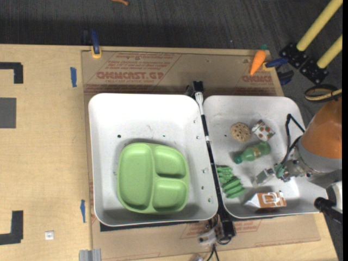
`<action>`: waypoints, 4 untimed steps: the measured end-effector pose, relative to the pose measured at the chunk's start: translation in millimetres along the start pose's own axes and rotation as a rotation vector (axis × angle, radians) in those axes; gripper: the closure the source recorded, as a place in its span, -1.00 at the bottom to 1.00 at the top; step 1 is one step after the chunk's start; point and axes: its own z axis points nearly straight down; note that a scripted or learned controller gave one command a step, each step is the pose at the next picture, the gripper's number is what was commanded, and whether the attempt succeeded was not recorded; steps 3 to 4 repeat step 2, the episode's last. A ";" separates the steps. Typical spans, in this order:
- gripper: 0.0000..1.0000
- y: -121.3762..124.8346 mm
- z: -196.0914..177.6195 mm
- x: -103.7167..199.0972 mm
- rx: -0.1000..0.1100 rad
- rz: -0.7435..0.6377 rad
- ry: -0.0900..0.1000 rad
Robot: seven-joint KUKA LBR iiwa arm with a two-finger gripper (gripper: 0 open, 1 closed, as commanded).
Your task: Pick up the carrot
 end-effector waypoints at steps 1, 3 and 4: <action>-1.00 4.2 0.4 17.0 -0.001 0.437 0.001; -1.00 -6.8 0.9 -46.1 -0.003 0.198 0.019; -1.00 -6.8 0.9 -46.1 -0.003 0.198 0.019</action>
